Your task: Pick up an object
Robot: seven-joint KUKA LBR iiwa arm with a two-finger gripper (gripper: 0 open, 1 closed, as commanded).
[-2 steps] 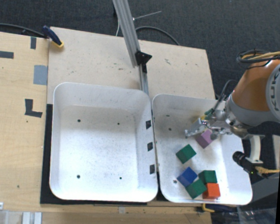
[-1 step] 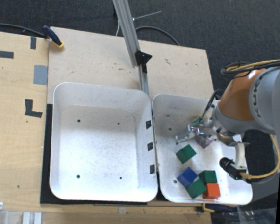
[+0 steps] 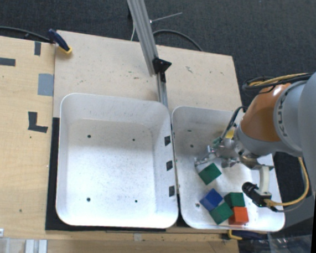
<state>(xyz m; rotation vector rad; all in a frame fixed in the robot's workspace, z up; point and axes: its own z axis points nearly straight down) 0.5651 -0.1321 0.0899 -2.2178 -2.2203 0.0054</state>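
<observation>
Near edge of right bin [image 3: 193, 221] holds blue cube [image 3: 212, 199] w/ others at 5 o'clock, green cube [image 3: 210, 173] lies under gripper [image 3: 215, 160], grip state can't tell; should centre, descend straight.

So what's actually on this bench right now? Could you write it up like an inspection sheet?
Surface: plywood bench bearing a left bin and a right bin, both white.
Job's things: all in the right bin: green cube beside the gripper; blue cube, two more green cubes and an orange cube clustered near the front.
Clutter: blue-and-yellow clamp at the bench's far left corner.
Grippers: gripper low in the right bin.
Cables: black cable behind the bench; yellow cable by the arm.
Surroundings: dark carpet; metal rail.
</observation>
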